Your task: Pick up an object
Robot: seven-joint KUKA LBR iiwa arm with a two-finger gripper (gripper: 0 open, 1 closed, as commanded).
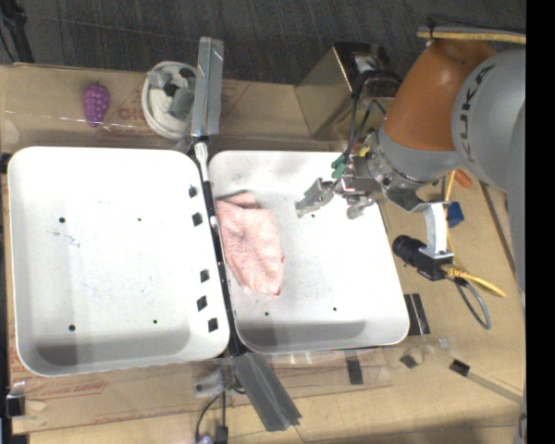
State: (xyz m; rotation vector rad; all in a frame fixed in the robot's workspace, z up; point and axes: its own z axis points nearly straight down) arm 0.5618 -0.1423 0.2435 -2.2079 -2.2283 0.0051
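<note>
A crumpled pink cloth [251,241] lies in the right bin [351,289], close to its left wall beside the divider. The gripper [328,199] hangs over the same bin's upper right part, apart from the cloth, nothing between its fingers. The left bin [102,257] sits alongside.

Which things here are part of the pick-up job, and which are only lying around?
Part of the job:
- pink cloth, in the right bin, by its left wall
- gripper, above the right bin, apart from the cloth

Lying around:
- left bin
- purple object on the bench behind the left bin
- white coil beside it
</note>
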